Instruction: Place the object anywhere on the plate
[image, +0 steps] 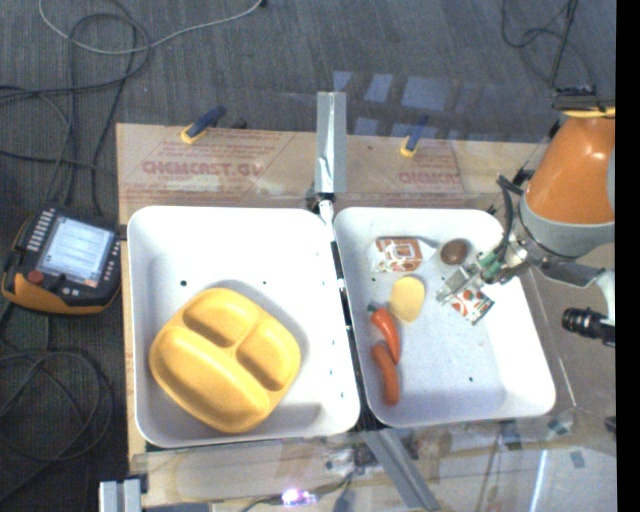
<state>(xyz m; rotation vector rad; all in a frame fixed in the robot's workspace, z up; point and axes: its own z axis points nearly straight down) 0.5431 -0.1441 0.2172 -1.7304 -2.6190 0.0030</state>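
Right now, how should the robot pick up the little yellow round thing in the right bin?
Probably from straight above, at the middle of the yellow round piece, pinching across its narrower width. It lies flat in the right bin. The orange carrot-like piece lies close at its lower left, so the pincer would do better closing left to right across its upper half.

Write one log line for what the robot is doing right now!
stage: reaching | gripper: over right bin, beside small packet | yellow plate: left bin, nothing on it | hold: not visible

Dark carpet floor (200, 70) with loose cables (90, 40)
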